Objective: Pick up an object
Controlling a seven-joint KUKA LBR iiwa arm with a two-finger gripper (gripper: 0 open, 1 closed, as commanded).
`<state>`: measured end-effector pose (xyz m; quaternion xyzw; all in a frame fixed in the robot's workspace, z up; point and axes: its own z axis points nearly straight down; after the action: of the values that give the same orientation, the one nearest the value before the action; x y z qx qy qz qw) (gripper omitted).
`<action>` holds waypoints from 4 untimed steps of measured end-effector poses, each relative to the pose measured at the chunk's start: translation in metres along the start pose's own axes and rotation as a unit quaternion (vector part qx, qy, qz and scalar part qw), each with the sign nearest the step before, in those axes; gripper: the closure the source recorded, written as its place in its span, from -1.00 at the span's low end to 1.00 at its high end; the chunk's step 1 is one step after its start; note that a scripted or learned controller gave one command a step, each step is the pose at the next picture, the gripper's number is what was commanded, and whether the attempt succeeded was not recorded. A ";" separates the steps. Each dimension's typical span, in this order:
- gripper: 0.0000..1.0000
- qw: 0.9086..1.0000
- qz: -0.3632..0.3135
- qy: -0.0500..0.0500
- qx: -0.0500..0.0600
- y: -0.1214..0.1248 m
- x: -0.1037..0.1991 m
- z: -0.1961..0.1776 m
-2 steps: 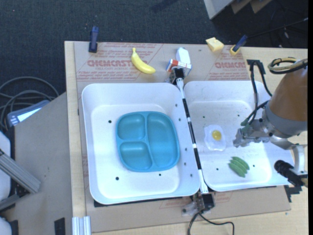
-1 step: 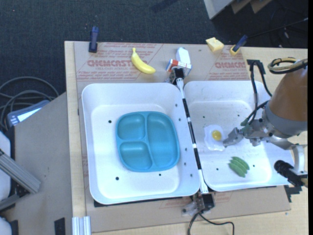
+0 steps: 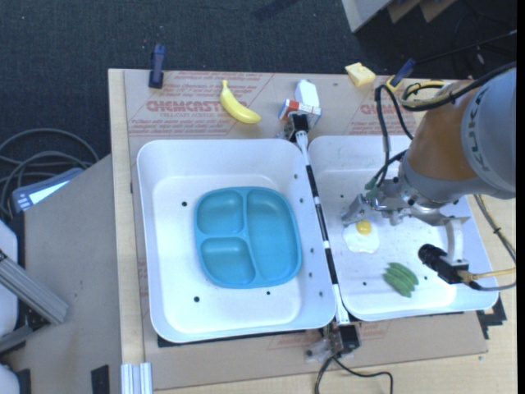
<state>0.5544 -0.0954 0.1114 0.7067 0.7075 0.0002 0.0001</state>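
Observation:
In the right bin [image 3: 353, 150], a toy fried egg [image 3: 362, 238] lies near the left wall. A green pea pod [image 3: 402, 278] rests closer to the front edge. My gripper [image 3: 358, 213] hangs low over the right bin, just above the far side of the egg. The grey arm with its orange band [image 3: 443, 146] hides the bin floor behind it. Nothing is visibly held.
The left bin [image 3: 164, 220] holds a blue divided plate [image 3: 246, 236]. On the bench behind the bins lie a banana [image 3: 238, 106], a white and red item [image 3: 305, 101], a yellow block [image 3: 359, 74] and a blue clip [image 3: 156, 64]. Cables run across the right side.

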 end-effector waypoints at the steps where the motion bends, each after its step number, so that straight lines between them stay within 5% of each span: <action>1: -1.00 1.000 0.002 0.000 0.002 -0.077 -0.040 0.027; 2: -1.00 1.000 0.000 0.000 0.000 0.028 -0.049 0.026; 3: -1.00 1.000 0.000 0.000 -0.001 0.059 -0.010 0.027; 4: -1.00 1.000 0.001 -0.001 -0.001 0.060 -0.036 0.027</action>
<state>0.6148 -0.1319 0.0848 0.7072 0.7071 0.0000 0.0011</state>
